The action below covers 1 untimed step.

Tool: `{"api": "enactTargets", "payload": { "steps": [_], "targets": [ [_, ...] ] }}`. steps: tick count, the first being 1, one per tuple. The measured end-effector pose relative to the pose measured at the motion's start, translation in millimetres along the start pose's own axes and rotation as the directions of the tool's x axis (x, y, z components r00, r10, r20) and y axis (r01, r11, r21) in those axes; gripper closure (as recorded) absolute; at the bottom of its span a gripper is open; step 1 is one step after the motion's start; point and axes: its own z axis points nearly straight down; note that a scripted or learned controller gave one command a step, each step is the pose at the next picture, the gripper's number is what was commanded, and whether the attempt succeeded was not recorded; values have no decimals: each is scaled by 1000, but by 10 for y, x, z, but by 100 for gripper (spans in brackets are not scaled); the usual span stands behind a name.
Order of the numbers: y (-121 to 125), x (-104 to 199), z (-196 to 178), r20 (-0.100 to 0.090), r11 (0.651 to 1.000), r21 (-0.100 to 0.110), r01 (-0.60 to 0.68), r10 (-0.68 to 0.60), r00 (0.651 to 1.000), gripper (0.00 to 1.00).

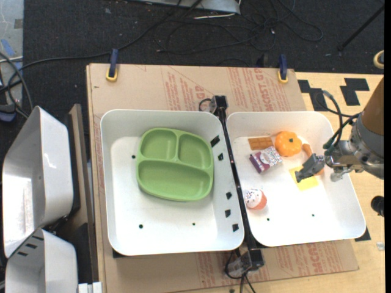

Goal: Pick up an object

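The right bin (pixel 342 224) holds several small items. An orange pumpkin-shaped toy (pixel 287 143) lies at the back, with a tan flat piece (pixel 261 143) to its left. A purple packet (pixel 264 160) sits just in front of them. A red and white round toy (pixel 255 198) rests near the bin's left wall. My gripper (pixel 319 173) hangs open low over the bin's right-middle. Its dark left finger (pixel 307 167) is over the top edge of a yellow square (pixel 310 184). Nothing shows between the fingers.
The left bin (pixel 122 218) carries a green divided plate (pixel 175 164). A ridge with black clips (pixel 228 163) separates the bins. The grey arm with its orange band (pixel 374 115) enters from the right. White containers (pixel 33 176) stand left of the bench.
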Motion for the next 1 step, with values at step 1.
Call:
{"api": "enactTargets", "payload": {
  "steps": [1],
  "targets": [
    [22, 6, -56, 2, 1000, -12, 4, -4, 1000, 0]
  ]
}}
